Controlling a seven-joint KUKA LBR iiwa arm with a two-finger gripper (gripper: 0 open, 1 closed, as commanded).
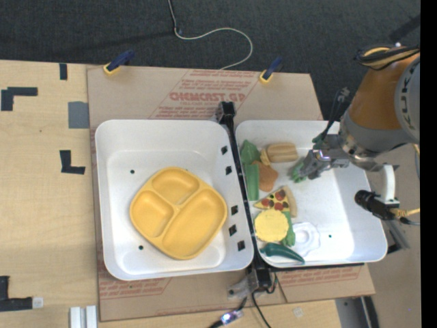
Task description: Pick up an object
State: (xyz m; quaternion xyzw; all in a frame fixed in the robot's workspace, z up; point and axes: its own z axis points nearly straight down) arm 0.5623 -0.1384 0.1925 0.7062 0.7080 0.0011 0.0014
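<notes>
My gripper hangs over the middle of the right bin, reaching in from the right. A small green toy piece shows between its fingertips, and the gripper is shut on it. To its left lie several toy foods: a tan bread roll, a long green vegetable, a brown piece, a pizza slice, a yellow round piece, a dark green pepper and a white ring.
The left bin holds a yellow divided plate. A black divider separates the two bins. The grey arm with its orange band fills the upper right. A black fitting juts over the right bin's right rim.
</notes>
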